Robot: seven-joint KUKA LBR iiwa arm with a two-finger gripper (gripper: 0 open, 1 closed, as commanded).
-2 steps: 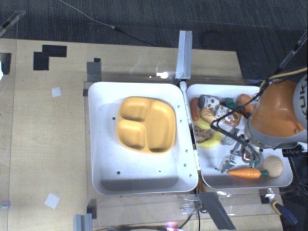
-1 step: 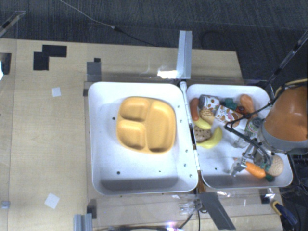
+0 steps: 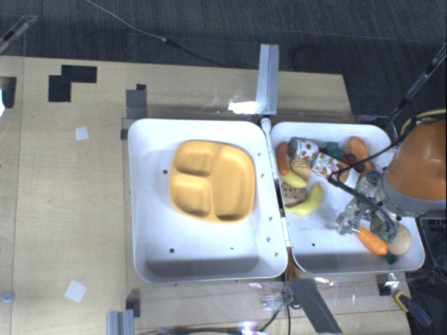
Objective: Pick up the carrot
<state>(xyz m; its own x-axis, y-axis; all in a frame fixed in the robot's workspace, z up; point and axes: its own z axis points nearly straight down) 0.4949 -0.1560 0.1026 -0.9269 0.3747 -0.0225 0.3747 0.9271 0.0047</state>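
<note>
Yellow moulded plastic fills the middle of the left bin (image 3: 150,208): a glossy divided plate (image 3: 212,180) with three rounded compartments, lying well to the left of the fingers. The bin itself is shallow, white and smooth-walled, set on a pale wooden desk (image 3: 63,208). Across the divider, the right bin (image 3: 314,250) holds a crowded heap of toy food against its far wall: a curved yellow banana (image 3: 309,201), a reddish sausage shape (image 3: 282,158), a printed can (image 3: 302,148) and a small box beside it, all up and to the left of the fingers.

The gripper (image 3: 355,220) hangs low over the bin floor, metallic and angular beneath the arm's orange band (image 3: 421,165). How far the fingers stand apart cannot be told; they blur into cables and shadow, and nothing shows between them. The carrot (image 3: 372,242), a smooth tapered orange cone with a green stub at its far end, lies just to the lower right of the fingers, seemingly touching or nearly so, next to a round beige piece (image 3: 401,240).

To grasp it well, the fingers should probably shift right and toward the near wall, straddle the carrot's thick middle across its long axis, and close gently, since a slick taper tends to squirt out.
</note>
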